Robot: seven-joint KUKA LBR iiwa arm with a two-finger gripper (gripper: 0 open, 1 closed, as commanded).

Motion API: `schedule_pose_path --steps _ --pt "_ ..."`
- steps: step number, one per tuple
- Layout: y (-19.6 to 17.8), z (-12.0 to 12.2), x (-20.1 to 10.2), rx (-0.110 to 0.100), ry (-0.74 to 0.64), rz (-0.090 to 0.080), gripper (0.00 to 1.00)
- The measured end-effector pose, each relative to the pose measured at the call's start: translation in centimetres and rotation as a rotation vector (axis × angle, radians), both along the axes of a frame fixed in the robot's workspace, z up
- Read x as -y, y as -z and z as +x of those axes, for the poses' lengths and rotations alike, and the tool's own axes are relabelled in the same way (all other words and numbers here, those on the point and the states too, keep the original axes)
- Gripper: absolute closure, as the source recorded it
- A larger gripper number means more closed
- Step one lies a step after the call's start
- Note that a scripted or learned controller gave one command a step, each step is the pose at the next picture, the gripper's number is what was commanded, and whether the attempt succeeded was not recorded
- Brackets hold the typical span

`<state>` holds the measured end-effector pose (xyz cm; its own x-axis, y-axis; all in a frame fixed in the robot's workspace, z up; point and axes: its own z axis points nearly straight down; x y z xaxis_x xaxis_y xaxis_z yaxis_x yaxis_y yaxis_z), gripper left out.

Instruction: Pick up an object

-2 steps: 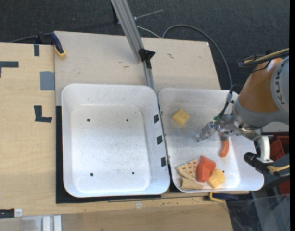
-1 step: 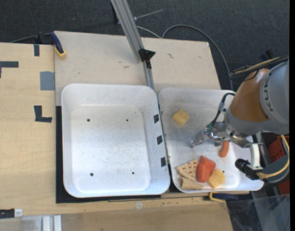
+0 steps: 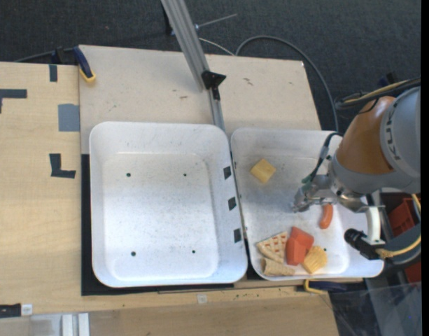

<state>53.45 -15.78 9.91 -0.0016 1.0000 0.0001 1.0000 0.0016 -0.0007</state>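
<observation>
Orange plastic marks the nearest candidate: a small carrot-like piece (image 3: 326, 217) lies on the floor of the right bin (image 3: 284, 142), just beside the fingers (image 3: 303, 203) at about four o'clock from them, its long axis running roughly twelve to six. Whether the fingers are spread or pressed together I cannot tell; they are small and dark against the bin, and nothing shows between them. A yellow block (image 3: 263, 171) sits near them at ten o'clock, apart from everything else. At six o'clock a red wedge (image 3: 299, 246), a waffle piece (image 3: 273, 247) and a yellow ridged piece (image 3: 314, 260) crowd the bin's near wall. The orange piece looks the shortest reach, needing a small shift toward four o'clock.
</observation>
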Motion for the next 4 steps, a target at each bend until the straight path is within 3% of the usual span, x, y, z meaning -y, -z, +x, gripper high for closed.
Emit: schedule_pose_path --steps 2,3,4 --pt "-8.7 0.7 -1.1 0.004 -0.001 -0.001 1.0" --pt "-14.1 0.6 0.0 0.006 0.001 -0.002 1.0" --pt "-14.2 1.0 -4.4 0.0 -0.004 0.001 1.0"
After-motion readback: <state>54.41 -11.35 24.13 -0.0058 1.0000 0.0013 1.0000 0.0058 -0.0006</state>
